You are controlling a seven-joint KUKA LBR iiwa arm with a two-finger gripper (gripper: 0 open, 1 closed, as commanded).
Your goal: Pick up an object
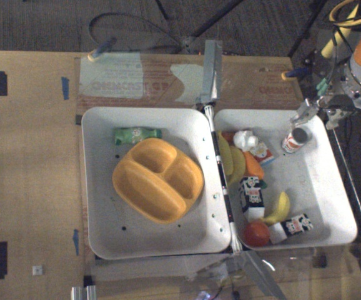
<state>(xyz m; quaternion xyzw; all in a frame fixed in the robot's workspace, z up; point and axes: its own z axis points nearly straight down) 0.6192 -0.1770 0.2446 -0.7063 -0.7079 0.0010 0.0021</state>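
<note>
My gripper point(316, 112) hangs over the back right corner of the right bin point(330, 186), open with nothing between its fingers. Just in front of it stands a red and white can point(294, 140). Along the bin's left side lie two yellow bananas point(230, 158), a white lump point(246, 140), an orange piece point(253, 165) and a cow-patterned carton point(251, 195). Nearer the front are another banana point(278, 209), a red ball point(257, 234) and a small carton point(296, 225).
The left bin point(99, 186) holds an orange divided plate point(158, 179) and a green packet point(137, 134) behind it. A metal divider point(210, 80) runs between the bins. Cables and stand legs lie on the floor beyond the bench.
</note>
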